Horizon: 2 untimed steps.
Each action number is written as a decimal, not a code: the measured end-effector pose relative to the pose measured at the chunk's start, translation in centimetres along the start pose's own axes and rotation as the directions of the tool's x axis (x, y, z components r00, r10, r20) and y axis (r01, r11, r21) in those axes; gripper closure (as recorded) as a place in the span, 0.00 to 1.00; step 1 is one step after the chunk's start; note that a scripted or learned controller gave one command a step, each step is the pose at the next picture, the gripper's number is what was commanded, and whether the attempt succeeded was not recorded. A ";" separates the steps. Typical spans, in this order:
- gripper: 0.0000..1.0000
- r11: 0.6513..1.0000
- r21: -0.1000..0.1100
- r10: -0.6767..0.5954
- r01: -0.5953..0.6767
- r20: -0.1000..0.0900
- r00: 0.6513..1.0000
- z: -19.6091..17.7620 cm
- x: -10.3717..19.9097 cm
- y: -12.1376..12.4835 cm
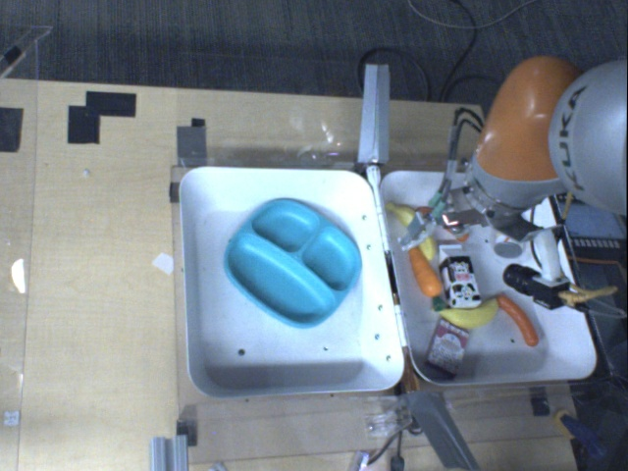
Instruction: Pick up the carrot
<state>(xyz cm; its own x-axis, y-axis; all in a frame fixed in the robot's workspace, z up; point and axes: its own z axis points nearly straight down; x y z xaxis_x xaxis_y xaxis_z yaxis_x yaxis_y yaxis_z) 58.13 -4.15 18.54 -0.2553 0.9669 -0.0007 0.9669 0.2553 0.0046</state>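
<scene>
From my remote station I saw the table [88,292] spread pale and wooden under the camera, carrying two shallow white bins side by side. The left bin [206,361] held a blue divided plate [292,260], tilted a little across its middle. The arm [549,126] came in from the right, its orange band bulging above the wrist, and it hung over the upper part of the right bin [574,356]. Its gripper [439,220] sat low near that bin's upper left corner, and I could not tell whether it was parted or closed. In the right bin lay a yellow banana [469,314], curved along the middle, and just above it stood a small black-and-white box [457,278]. The carrot [425,273] lay slanted just left of that box, immediately below the gripper, resting on the bin floor. A second orange piece [519,320] lay to the banana's right, and a small dark packet [448,346] sat below the banana.
</scene>
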 end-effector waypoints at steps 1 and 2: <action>0.00 0.998 0.000 -0.062 0.062 0.000 0.998 0.0 2.7 -5.6; 0.00 0.968 -0.003 -0.250 0.250 0.003 0.968 -12.7 0.0 -4.9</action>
<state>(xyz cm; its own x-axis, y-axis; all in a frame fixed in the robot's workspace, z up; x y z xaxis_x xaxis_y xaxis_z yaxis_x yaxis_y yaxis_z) 53.33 -5.37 31.17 -0.4885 0.8725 -0.0045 0.8725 0.4886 0.0075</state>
